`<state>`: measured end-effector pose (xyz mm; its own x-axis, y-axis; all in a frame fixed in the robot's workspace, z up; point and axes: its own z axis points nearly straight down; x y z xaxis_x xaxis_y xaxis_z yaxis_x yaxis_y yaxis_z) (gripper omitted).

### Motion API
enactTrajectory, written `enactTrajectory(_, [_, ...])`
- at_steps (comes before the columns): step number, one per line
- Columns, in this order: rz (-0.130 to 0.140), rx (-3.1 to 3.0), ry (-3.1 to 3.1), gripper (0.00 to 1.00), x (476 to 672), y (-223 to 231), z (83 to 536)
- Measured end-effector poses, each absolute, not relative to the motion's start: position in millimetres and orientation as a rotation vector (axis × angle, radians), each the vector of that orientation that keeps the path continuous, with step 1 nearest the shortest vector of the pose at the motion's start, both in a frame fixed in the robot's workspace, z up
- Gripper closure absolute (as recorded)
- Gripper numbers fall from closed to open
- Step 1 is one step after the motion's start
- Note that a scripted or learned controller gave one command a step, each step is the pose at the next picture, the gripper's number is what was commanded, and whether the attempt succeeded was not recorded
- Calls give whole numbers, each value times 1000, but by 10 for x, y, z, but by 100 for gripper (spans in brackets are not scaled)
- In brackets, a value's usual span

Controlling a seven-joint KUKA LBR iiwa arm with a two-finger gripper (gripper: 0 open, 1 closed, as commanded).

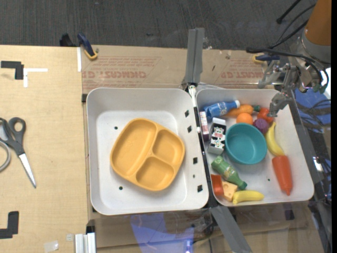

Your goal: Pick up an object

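The right bin (301, 141) holds several toys: a teal bowl (246, 144), a blue bottle (221, 108), an orange (244, 118), a purple piece (260, 124), a yellow banana (272, 139), an orange carrot (283, 174), a green bottle (228, 173), a cow-patterned carton (217, 136) and a second banana (247, 196). My gripper (277, 104) hangs over the bin's far right corner, just above and right of the purple piece and a small red piece (264, 114). Nothing is visibly held.
In the left bin (100, 141) lies a yellow divided plate (148, 153). Scissors (18, 146) rest on the wooden bench at far left. A grey post (195, 57) rises between the bins at the back. Cables hang at the upper right.
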<state>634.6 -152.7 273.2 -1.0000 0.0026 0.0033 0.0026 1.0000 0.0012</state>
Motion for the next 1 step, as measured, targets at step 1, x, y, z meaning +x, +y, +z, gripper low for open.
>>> enactTrajectory(1, [2, 3, -3147, 0, 6201, -1533, 1046])
